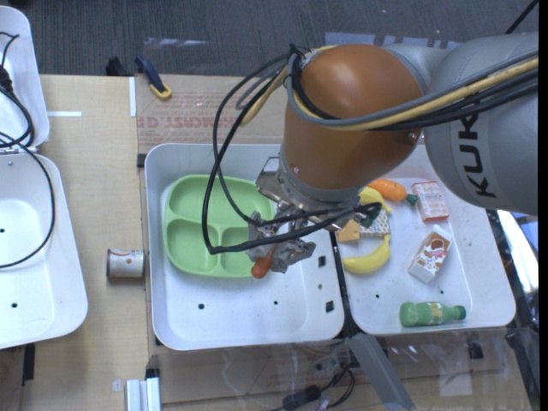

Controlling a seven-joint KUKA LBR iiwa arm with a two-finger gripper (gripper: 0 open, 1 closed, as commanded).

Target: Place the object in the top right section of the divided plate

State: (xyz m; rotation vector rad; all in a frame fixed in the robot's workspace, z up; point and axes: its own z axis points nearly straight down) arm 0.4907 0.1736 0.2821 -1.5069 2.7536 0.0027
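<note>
Presently poised at the lower right rim of the green divided plate (210,225), jaws (276,255) seemingly clenched on a small orange-red object (260,268) at their tips. Risk judged: release here, short of the top right section, dropping object outside onto the bin (248,315).

1. The arm (360,118) covers the plate's (193,221) right part and the seam between the bins.
2. The orange object (260,268) by the gripper (278,251) shows only partly; whether it is held cannot be told.
3. The banana (368,259) is partly hidden behind the arm.
4. The carton (431,202) print is too small to read.
</note>
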